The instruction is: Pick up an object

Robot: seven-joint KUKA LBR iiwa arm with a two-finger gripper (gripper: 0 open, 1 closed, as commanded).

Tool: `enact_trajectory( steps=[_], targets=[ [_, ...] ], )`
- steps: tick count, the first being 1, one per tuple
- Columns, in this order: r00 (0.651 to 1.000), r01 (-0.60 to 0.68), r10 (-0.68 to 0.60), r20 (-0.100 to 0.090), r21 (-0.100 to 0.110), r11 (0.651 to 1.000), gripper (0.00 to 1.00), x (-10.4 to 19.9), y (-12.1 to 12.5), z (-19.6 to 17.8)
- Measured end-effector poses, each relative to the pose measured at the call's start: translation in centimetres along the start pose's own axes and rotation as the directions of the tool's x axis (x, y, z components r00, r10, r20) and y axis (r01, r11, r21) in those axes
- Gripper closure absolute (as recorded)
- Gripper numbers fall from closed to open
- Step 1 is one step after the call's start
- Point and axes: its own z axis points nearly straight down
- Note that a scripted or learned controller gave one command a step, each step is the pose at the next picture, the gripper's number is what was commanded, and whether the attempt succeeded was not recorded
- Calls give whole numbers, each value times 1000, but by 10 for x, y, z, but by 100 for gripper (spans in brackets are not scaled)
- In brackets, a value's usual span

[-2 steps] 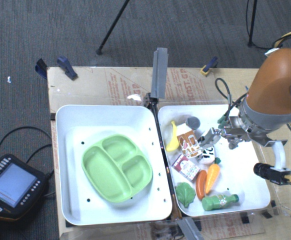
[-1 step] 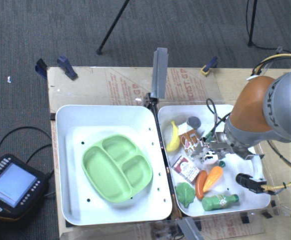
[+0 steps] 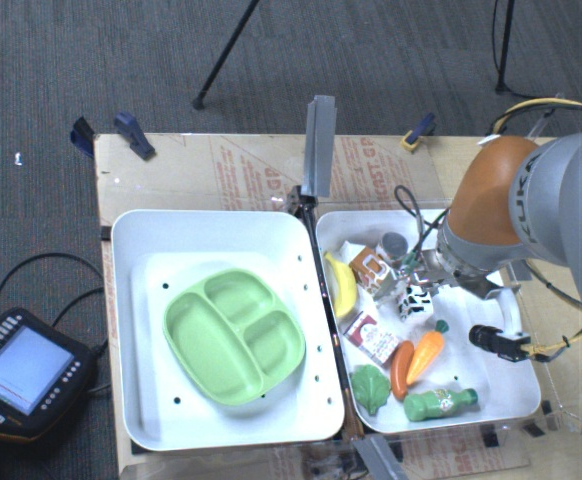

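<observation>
The hand [image 3: 418, 286] is down inside the right bin [image 3: 526, 393], near that bin's upper middle, with the arm's orange band [image 3: 486, 203] and grey wrist leaning in over it from the right. Its tips sit among a tight clutter, at a small black-and-white item [image 3: 416, 301] — I cannot tell whether the hand is open or closed, nor whether anything sits between the tips, so no pickup is confirmed here.

The placement reads as a deliberate descent onto the densest patch, where a blind close has the best odds of catching something. Just left of the hand lies an orange-and-white carton [image 3: 373, 267], with a yellow banana [image 3: 341, 284] beyond it against the bin's left wall. Below, a red-and-white packet [image 3: 373, 337] lies flat. Nearer the front edge, an orange carrot [image 3: 425, 354] rests beside a red piece [image 3: 401, 369], with a green leafy toy [image 3: 371, 388] and a green bottle [image 3: 439, 402] on its side.

The left bin [image 3: 131, 268] holds a green divided plate [image 3: 234, 335] — well apart from the hand, likely a drop-off spot. Both bins rest on the worktop [image 3: 221, 168], clamps at its far edge.
</observation>
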Motion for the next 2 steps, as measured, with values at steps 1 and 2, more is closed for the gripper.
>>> enact_trajectory(
  steps=[1,2],
  targets=[
    [1000,-9,9,-2,2,1000,100,-2,-1,-9],
    [997,75,-75,1,1,997,100,52,56,-110]
  ],
)
